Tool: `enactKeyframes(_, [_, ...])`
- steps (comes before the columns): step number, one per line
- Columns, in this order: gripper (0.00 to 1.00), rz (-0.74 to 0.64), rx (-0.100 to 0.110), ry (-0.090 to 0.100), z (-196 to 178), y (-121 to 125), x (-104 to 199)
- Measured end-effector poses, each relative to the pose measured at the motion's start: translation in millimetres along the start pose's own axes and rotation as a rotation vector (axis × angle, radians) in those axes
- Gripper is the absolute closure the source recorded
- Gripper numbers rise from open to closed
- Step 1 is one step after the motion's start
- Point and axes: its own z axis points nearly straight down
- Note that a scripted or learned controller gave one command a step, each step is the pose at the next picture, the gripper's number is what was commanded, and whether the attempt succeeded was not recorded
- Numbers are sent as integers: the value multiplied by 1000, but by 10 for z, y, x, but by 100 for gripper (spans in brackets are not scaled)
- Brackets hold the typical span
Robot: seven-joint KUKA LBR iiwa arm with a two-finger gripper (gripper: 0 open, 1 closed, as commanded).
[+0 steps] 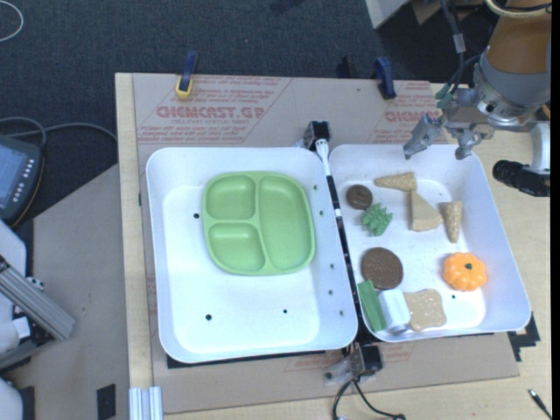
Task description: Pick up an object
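Overhead view of my bench [140, 112], which is carrying two shallow white bins side by side. The left bin [175, 322] is holding a light green divided plate [259, 222] with three compartments, lying flat toward the bin's far half.

The right bin [499, 261] is holding the candidate objects. A small dark brown disc [359, 196] is lying near its far left corner, with a green spiky toy [378, 220] just beside it on the near side. Three tan wedge-shaped pieces are sitting in the far half: one [396, 182] toward the far wall, a larger one [423, 212] at the centre, and a narrow one [451, 220] to its right. A larger brown disc [382, 267] is resting near the left wall. An orange toy pumpkin [465, 271] is standing near the right wall, well apart from the discs. At the near edge, a green-and-white piece [385, 307] is lying next to a tan cracker-like square [424, 309].

I am watching the hand [443, 145] hovering over the far edge of the right bin, its two fingers spread apart and gripping nothing. The arm [516, 59] is reaching in from the right. No object is lifted; all are lying on the bin floor.
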Motion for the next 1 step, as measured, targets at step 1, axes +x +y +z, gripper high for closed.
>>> enactKeyframes(1, [0,-2,-13,-2,-77,23,3])
